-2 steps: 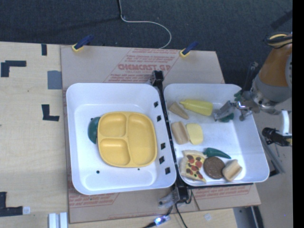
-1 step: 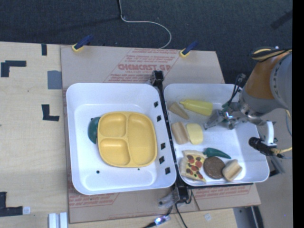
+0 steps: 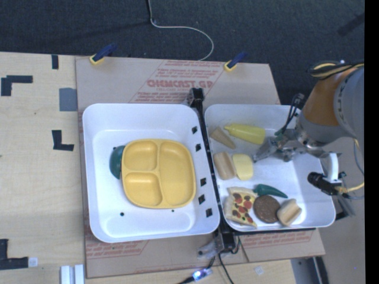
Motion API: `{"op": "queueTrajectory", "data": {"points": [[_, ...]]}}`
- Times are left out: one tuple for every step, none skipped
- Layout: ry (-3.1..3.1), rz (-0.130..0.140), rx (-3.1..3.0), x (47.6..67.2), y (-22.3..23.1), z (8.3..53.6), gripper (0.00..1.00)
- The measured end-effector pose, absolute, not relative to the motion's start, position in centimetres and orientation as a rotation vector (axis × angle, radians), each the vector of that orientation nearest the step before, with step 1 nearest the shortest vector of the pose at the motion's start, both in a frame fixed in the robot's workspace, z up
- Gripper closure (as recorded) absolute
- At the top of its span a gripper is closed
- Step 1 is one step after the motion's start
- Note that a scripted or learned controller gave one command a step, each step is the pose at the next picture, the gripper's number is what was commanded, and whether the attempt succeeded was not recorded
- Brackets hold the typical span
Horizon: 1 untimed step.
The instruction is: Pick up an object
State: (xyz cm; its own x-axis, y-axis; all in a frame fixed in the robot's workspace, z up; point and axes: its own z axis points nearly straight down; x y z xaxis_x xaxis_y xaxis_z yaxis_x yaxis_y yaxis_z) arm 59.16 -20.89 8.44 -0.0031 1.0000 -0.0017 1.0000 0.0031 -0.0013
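Observation:
The right bin (image 3: 308, 117) holds several toy foods. A yellow corn-like piece (image 3: 244, 133) and a beige wedge (image 3: 221, 137) lie at the back. A tan bread stick (image 3: 224, 165) and a pale yellow block (image 3: 243, 166) sit in the middle. Along the front are a pizza slice (image 3: 241, 206), a brown round patty (image 3: 266, 208), a green pepper (image 3: 270, 190) and a bread roll (image 3: 289, 212). My gripper (image 3: 262, 154) is low in this bin, just right of the yellow block and below the corn piece. Nothing shows in its grasp.
The left bin (image 3: 100, 158) holds a yellow divided plate (image 3: 159, 173) with a dark teal object (image 3: 116, 161) partly under its left edge. The grey arm with its orange band (image 3: 325, 102) leans over the right bin's right wall. A black divider (image 3: 204, 158) runs between the bins.

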Motion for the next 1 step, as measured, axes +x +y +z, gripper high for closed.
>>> {"op": "queueTrajectory", "data": {"points": [[2.223,-0.002,2.215,59.25,-20.90,9.56,1.00]]}}
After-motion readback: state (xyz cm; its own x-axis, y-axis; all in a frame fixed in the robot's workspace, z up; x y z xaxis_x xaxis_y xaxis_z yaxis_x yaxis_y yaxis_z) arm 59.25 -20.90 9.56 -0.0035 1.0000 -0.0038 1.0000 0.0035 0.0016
